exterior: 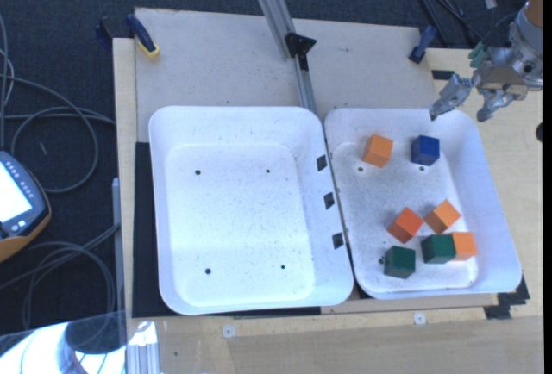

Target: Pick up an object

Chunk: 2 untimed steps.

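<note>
Your gripper point(467, 107) hangs over the far right corner of the right bin point(490, 183), its two fingers spread apart with nothing between them. One fingertip sits over the bin's rim, the other just outside it, so the tool is at the edge of the bin and not yet over any block.

The nearest candidate is the blue cube point(424, 150), which lies toward you and a little left of the gripper in the view, on the bin floor near the far wall. Just beside it, further left, is an orange cube point(377, 150); the two are apart, with a clear gap between them. That blue cube looks the easiest pick: it stands alone, and a short move inward and down should bring the fingers round it. Being a cube, it has no long axis to line up with, though its faces sit slightly turned against the bin's walls.

The other blocks crowd the near end: two orange cubes point(404, 224) point(444, 215), a third orange one point(464, 245) touching a green cube point(438, 248), and another green cube point(399, 262). The left bin point(172, 191) holds no blocks.
</note>
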Each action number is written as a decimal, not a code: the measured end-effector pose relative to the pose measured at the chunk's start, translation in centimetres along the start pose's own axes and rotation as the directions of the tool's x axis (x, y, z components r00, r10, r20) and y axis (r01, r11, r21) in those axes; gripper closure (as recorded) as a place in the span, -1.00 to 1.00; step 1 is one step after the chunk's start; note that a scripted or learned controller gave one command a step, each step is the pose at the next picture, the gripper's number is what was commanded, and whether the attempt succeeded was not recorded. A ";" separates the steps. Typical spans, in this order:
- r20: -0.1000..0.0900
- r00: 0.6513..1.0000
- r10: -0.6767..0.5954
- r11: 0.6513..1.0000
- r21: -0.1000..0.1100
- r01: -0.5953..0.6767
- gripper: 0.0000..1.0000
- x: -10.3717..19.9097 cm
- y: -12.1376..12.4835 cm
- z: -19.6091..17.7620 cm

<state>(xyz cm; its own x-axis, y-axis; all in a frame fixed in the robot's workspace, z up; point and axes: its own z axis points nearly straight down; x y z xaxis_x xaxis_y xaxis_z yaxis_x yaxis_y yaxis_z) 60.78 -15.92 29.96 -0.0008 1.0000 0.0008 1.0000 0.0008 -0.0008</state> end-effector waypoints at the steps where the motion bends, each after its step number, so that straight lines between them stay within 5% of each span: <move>1: 0.002 1.000 -0.002 1.000 0.001 0.002 -1.00 -0.4 6.4 6.9; 2: -0.001 1.000 0.002 1.000 0.007 -0.002 -1.00 -1.6 4.4 13.3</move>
<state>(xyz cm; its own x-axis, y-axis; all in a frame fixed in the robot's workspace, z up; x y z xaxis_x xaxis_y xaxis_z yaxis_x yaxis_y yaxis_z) 65.15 -17.51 16.70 0.0017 1.0000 0.0014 1.0000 -0.0017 -0.0083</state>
